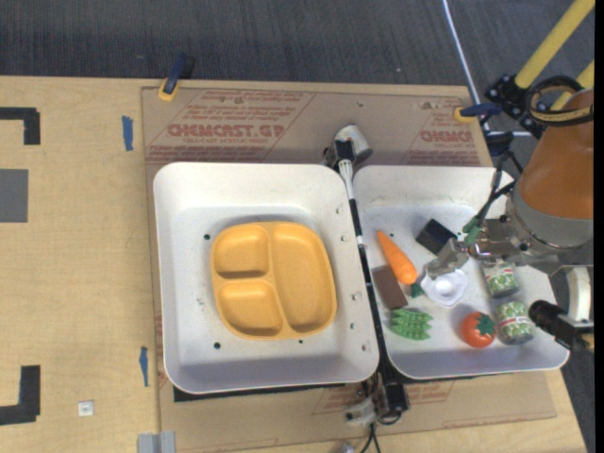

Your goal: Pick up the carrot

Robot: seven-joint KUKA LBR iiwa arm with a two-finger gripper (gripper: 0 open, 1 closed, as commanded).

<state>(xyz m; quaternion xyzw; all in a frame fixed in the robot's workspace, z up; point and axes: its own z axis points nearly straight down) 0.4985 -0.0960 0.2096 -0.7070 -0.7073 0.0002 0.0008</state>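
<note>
The orange carrot [397,258] lies at a slant in the left part of the right bin [415,189], its tip pointing up and left. My gripper [455,257] hangs over the middle of that bin, a short way right of the carrot and just above a white cup [444,289]. The carrot lies free on the bin floor, apart from the gripper. The arm's orange band [562,173] sits over the bin's right edge.
A brown block [388,287] and a green leafy piece [411,322] lie just below the carrot. A black block [434,235], a tomato [478,329] and two green-labelled cans [500,277] [514,321] share the bin. The left bin [179,253] holds a yellow divided plate [274,278].
</note>
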